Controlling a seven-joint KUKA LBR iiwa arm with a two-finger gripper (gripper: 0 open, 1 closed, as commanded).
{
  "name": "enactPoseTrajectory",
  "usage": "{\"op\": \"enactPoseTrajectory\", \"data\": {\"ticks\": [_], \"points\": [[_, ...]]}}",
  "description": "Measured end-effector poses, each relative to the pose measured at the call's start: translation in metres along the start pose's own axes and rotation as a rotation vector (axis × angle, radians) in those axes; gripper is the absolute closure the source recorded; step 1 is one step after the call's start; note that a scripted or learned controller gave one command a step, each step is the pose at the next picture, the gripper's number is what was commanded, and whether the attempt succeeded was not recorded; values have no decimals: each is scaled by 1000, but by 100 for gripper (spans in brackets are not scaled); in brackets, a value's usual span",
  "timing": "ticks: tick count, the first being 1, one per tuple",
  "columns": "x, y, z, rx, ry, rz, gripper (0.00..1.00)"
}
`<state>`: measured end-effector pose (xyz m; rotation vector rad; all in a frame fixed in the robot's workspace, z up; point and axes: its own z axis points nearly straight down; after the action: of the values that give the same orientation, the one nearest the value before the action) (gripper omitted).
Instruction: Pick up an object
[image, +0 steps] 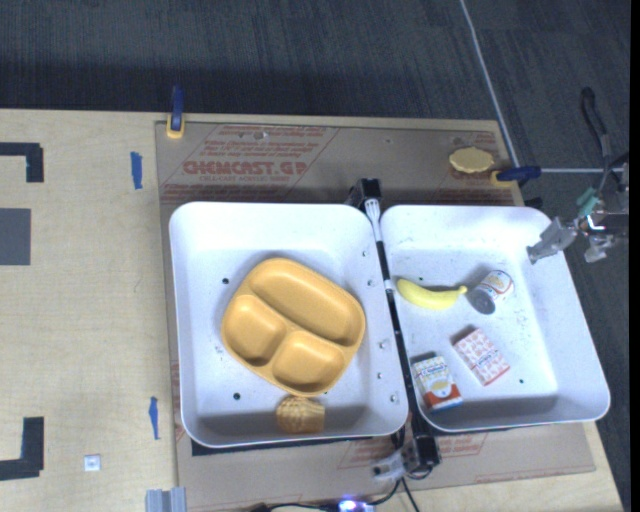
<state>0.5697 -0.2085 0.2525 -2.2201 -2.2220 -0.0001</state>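
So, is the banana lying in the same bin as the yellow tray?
No, the banana lies in the right bin, while the tray sits in the left bin.

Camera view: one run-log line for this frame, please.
gripper: over right bin far-right edge, holding nothing | right bin: banana, can, two small cartons | left bin: yellow tray, brown object
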Motion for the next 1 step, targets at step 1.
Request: {"op": "enactPoseTrajectory", "data": {"ticks": [1], "points": [[-13, -29, 114, 1, 0, 1, 0]]}}
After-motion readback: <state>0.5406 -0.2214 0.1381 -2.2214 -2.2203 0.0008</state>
